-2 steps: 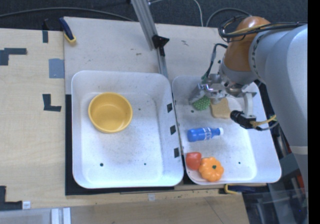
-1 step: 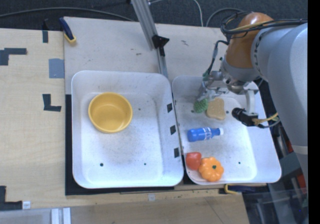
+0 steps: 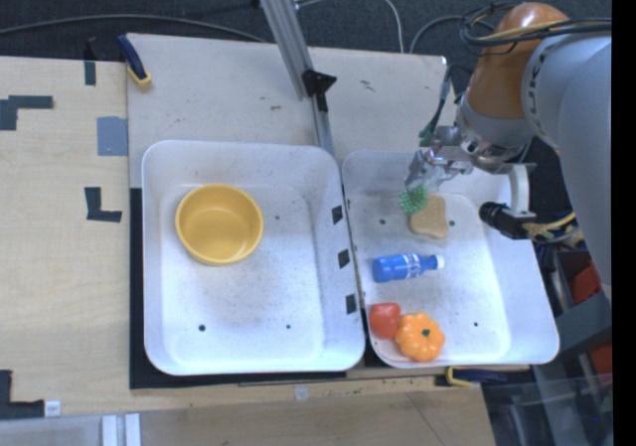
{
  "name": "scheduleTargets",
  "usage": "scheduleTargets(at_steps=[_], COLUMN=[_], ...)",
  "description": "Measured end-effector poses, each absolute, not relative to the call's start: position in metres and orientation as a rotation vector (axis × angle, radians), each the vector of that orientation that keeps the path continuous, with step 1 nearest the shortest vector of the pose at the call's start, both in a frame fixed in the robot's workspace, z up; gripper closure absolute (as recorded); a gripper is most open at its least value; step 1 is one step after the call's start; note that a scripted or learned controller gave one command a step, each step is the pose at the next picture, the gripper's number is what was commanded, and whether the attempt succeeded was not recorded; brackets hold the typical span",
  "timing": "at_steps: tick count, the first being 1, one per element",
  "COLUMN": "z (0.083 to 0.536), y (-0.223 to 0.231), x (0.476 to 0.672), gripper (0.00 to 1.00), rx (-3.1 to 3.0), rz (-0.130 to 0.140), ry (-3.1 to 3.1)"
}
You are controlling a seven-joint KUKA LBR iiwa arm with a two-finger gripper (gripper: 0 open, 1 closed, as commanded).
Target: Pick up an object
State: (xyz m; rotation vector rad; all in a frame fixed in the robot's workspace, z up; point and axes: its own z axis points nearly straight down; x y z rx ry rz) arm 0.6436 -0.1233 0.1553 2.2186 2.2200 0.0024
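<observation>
Table (image 3: 229,86): pale board carrying two shallow white plastic bins side by side.

Left white bin (image 3: 159,315): one round yellow plastic bowl (image 3: 219,223), upright, at about 10 o'clock from the bin's middle. Untouched.

Right white bin (image 3: 517,320): five items. Red rounded toy fruit (image 3: 385,317) and orange toy pumpkin (image 3: 420,337), touching each other, at about 7 o'clock near the front rim. Blue plastic bottle with white cap (image 3: 405,265), lying on its side near the middle. Tan bread-like block (image 3: 430,220) at about 12 o'clock from the bottle. Small green leafy piece (image 3: 411,202), touching the block's upper left edge.

Gripper (image 3: 429,176): down inside the right bin at about 12 o'clock, directly over the green piece and tan block. Whether it is wide or narrow cannot be told; nothing is seen between its tips.

Task status: approach looks done, with the gripper at the green piece and tan block. Grasp unconfirmed; all items rest on the bin floors. Lift outstanding.
</observation>
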Motion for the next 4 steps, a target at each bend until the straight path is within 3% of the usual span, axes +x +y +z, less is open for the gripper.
scheduleTargets(at_steps=[2,4], z=[0.240,0.238], y=[-0.126,-0.012], x=[0.654,0.663], gripper=[1.00,1.00], rx=[2.218,2.214], rz=[0.003,0.002], ry=[2.221,2.231])
